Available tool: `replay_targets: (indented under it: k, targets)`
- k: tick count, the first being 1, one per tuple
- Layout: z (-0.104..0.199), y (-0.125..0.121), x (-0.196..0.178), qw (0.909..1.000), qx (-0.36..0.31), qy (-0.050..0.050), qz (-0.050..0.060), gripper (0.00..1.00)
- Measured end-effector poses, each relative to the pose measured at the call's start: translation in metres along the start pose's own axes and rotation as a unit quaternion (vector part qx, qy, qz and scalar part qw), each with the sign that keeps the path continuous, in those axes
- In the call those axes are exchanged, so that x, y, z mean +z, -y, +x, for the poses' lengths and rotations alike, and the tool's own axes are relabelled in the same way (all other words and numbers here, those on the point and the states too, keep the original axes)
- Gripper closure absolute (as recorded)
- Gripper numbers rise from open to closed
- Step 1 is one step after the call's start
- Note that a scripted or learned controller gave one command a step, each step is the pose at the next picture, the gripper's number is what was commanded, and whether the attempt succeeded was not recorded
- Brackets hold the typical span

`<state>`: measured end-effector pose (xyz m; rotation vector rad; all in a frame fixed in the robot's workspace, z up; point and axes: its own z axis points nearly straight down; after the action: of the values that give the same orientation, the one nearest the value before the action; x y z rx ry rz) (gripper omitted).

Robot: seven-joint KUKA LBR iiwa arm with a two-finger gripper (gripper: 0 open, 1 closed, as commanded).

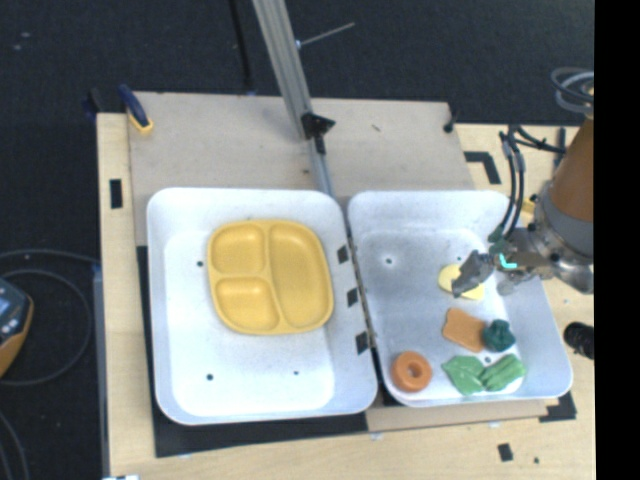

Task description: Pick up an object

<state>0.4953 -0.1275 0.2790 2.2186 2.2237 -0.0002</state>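
This is a robotics lab or test cell, not a home or a shop. A plain plywood counter [280, 138] stands on a dark carpeted floor [120, 28] and carries two shallow white bins [180, 388] set side by side, with black tape marks and brackets at its edges. A bare metal pole [283, 58] rises from the back of the counter. Loose black cables [45, 298] trail over the floor at the left. A grey and orange industrial arm [570, 193] with bundled wires reaches in from the right. The small things in the bins are plastic toys, among them a yellow divided plate [270, 275].
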Motion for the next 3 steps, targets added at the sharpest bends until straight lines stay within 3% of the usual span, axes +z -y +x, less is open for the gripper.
replay_targets:
  k: [1,3]
  targets:
    - [0.000,0.000,-0.001,1.0000,0.000,0.000,-0.001,0.00]
    - [0.003,-0.008,0.101,1.0000,0.001,0.000,0.002,0.00]
